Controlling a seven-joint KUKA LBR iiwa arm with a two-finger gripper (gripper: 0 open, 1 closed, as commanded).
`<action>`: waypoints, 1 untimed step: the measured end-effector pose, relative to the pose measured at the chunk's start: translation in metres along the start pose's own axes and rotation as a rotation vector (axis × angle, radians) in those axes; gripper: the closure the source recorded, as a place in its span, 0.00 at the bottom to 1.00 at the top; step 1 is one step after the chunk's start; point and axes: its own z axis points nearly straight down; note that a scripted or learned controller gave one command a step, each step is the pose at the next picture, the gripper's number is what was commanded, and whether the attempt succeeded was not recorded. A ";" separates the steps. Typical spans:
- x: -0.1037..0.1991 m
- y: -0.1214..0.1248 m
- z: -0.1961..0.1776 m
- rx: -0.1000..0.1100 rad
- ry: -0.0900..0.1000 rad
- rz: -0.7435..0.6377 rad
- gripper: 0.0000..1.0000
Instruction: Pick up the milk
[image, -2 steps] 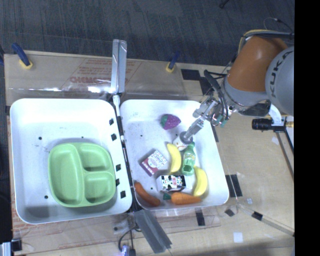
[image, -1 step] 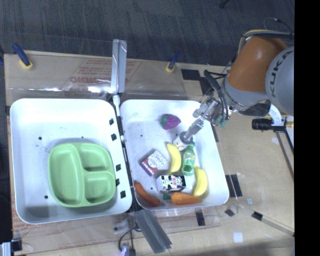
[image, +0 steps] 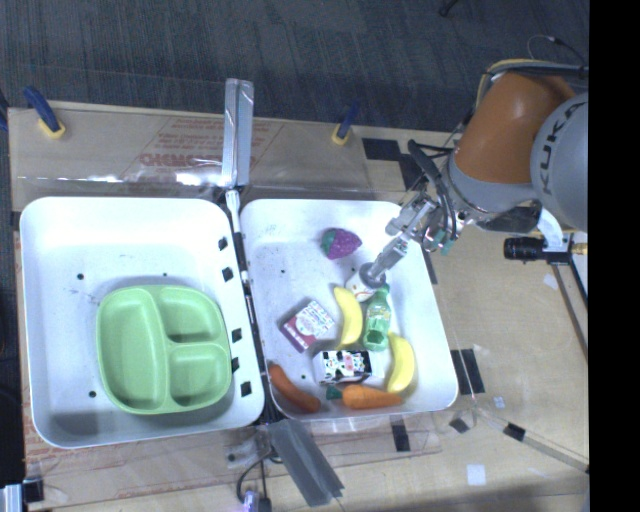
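The milk is a small carton with black-and-white cow patches. It lies near the front of the right bin, between a pink carton and a yellow banana. My gripper hangs low over the middle of the right bin, just above the cap of a green bottle and the top of a second banana. It is well behind the milk and apart from it. Nothing shows in the gripper.
Purple grapes lie at the back of the right bin. A carrot and a red-brown sausage lie along its front wall. The left bin holds a green divided plate.
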 end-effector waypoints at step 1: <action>0.000 0.000 0.000 0.000 0.000 0.000 0.00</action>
